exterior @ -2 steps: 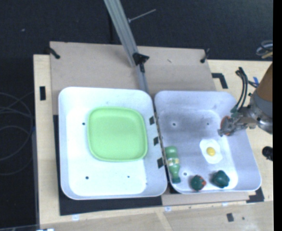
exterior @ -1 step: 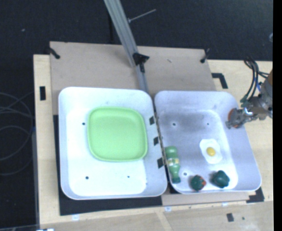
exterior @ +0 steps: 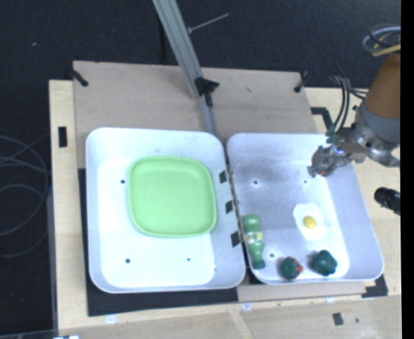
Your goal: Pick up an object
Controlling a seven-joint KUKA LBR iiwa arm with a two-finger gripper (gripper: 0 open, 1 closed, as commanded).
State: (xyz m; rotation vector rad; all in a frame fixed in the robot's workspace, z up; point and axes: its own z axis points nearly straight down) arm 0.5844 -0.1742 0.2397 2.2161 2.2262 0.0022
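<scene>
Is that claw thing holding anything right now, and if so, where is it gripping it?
Nothing is held as far as the view shows. The claw hovers over the right bin's upper right part, apart from the toy fried egg and the other toys near the front wall.

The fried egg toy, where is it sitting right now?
The fried egg lies in the right bin, toward its near right part, just above the dark green toy and below the gripper.

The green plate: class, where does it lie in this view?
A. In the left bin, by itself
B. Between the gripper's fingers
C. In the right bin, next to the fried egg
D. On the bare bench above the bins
A. The green plate lies flat in the left bin, while the fried egg and the other small items sit in the right bin.
</scene>
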